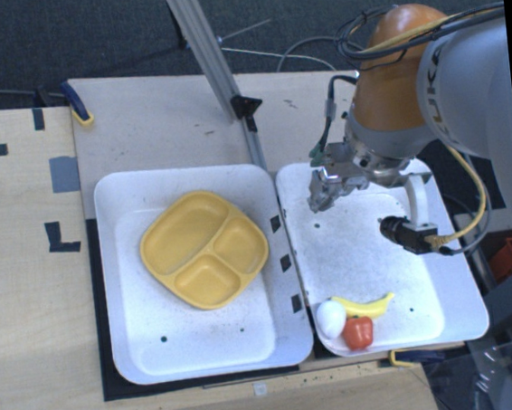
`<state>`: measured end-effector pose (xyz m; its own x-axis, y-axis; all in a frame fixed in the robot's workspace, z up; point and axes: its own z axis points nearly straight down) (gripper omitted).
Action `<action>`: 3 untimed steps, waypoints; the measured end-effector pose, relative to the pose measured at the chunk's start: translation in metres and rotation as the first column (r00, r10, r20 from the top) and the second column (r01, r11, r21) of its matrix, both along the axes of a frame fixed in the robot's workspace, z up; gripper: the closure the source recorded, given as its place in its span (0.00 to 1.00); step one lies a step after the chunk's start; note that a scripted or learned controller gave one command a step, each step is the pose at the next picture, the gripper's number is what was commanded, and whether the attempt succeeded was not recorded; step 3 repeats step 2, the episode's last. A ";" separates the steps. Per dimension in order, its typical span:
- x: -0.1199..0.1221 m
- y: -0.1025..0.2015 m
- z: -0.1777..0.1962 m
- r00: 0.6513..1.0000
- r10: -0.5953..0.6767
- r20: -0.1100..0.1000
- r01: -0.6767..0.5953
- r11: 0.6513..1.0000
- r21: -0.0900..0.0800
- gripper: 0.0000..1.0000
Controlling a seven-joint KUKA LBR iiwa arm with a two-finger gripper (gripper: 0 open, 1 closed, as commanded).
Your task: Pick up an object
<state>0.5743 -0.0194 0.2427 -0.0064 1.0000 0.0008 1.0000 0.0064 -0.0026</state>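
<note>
Arm: one grey arm (pixel 461 78) with an orange band, reaching in from 3 o'clock and ending over the right bin's upper part.
Gripper: one gripper (pixel 320 193), hanging above the right bin's floor near its 11 o'clock corner; nothing shows between its tips, and whether it is released or clenched I cannot tell, since the view looks down on it and the tips blur together.
Bins: two white bins side by side on the surface (pixel 26 269), the left bin (pixel 130 349) and the right bin (pixel 450 316), their inner rims touching.
Yellow plate: one divided yellow plate (pixel 204 249) with three compartments, lying flat in the left bin, slightly toward 12 o'clock of its middle.
Small objects: three, clustered at the right bin's 7 o'clock corner, well apart from the gripper.
White ball: one white ball (pixel 328 319), at 9 o'clock of the cluster.
Banana: one yellow banana (pixel 368 305), lying at 12 o'clock of the cluster, touching the ball.
Red piece: one red object (pixel 359 331), perhaps a pepper or tomato, just beside the ball at 5 o'clock.
</note>
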 end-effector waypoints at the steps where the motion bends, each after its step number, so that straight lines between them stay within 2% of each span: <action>1: 0.000 0.051 0.004 1.000 0.001 0.001 -0.001 1.000 0.001 1.00; 2: 0.003 0.097 -0.015 1.000 -0.001 -0.002 0.001 1.000 -0.001 1.00; 3: 0.003 0.097 -0.015 1.000 -0.001 -0.002 0.001 1.000 -0.001 1.00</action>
